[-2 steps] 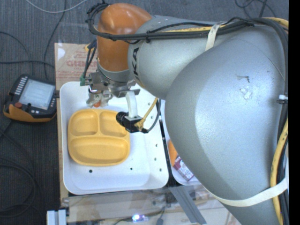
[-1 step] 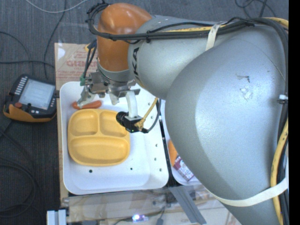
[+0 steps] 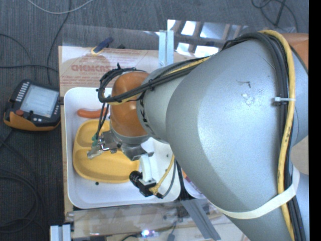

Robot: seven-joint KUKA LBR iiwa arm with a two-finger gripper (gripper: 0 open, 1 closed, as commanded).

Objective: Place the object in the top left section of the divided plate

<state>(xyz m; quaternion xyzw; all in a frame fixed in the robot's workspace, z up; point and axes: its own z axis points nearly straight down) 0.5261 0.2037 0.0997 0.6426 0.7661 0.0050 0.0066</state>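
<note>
- one yellow divided plastic plate (image 3: pixel 88 160) lies in the shallow white bin (image 3: pixel 75 197) at the left, partly hidden under the grey arm (image 3: pixel 225 124) with its orange band (image 3: pixel 128 107).
- a slim orange carrot-like object (image 3: pixel 89 113) rests on the bin floor just beyond the plate's far edge, outside any section; likely the piece to move.
- the claw (image 3: pixel 100 147) hangs low over the plate, apparently lining up; its opening cannot be told.
- a handheld grey controller (image 3: pixel 34 106) sits on the floor, well left of the bench.

arm (image 3: pixel 225 119) over plate (image 3: pixel 85 159), left rim clear
</note>
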